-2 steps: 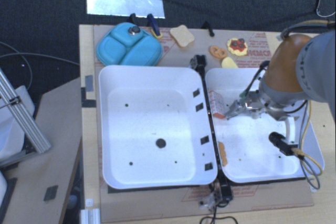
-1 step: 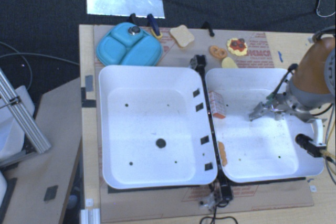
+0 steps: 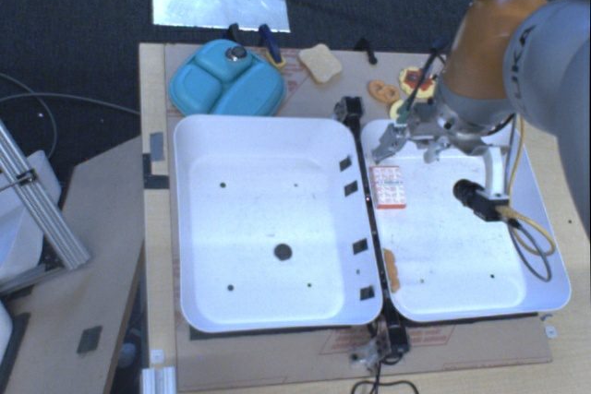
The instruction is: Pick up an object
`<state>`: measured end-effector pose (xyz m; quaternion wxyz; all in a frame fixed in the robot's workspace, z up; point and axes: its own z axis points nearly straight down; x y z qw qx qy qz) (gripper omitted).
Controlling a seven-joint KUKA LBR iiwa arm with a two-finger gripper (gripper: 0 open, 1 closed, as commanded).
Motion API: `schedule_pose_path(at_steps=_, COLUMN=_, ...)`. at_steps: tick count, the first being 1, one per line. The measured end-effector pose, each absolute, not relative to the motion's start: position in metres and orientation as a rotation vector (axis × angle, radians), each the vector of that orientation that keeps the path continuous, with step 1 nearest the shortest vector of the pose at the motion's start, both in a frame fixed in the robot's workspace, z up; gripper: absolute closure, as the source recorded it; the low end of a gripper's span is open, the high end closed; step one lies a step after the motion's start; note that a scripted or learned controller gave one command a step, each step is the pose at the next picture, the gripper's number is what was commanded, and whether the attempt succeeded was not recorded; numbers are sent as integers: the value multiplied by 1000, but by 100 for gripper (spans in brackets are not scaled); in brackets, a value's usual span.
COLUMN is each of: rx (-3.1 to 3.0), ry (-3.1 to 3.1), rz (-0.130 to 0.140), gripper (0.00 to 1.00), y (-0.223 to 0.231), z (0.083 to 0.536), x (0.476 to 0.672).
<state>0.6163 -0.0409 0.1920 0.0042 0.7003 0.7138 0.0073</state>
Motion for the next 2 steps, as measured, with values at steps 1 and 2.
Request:
schedule_pose_path(at_steps=1, rx=2207, ry=2229, rz=11, gripper=0, y=6, z=185, x=672)
schedule_pose_path(at_steps=2, rx=2228, ry=2226, rz=-8, gripper=0, y=8, z=184, x=540)
